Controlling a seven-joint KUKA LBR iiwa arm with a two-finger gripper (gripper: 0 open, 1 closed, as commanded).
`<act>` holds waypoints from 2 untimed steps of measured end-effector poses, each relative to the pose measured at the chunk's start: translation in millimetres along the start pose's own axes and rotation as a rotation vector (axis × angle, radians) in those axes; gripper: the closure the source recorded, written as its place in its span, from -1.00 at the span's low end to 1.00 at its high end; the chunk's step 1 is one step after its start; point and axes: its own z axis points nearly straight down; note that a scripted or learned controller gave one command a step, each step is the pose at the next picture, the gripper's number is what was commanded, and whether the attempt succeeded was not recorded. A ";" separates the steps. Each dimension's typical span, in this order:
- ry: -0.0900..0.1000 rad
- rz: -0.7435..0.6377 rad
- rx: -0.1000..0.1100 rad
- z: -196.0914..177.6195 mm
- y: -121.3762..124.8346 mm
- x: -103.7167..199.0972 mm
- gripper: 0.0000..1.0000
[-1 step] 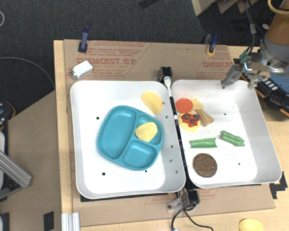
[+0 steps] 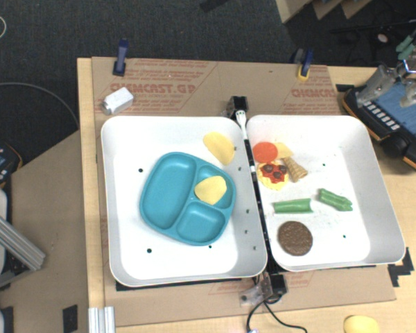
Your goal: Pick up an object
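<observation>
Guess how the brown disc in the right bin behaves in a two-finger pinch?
The brown disc lies flat and low on the right bin floor, so fingers probably find little edge to catch. It looks round and thin: on edge it may roll. It sits apart from the green pieces, so approach looks open.

Grey gripper [image 2: 388, 87] near the view's upper right edge, tilted, pulled well off to the side.

bins [image 2: 125, 241]: smooth glossy white plastic; tray [image 2: 168, 200]: matt blue plastic; board [image 2: 194, 82]: matt brown cardboard
</observation>
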 end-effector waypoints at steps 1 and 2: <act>0.001 0.001 0.014 1.1 0.9 -0.3 1.00; 0.007 0.004 0.024 -6.2 -110.8 24.4 1.00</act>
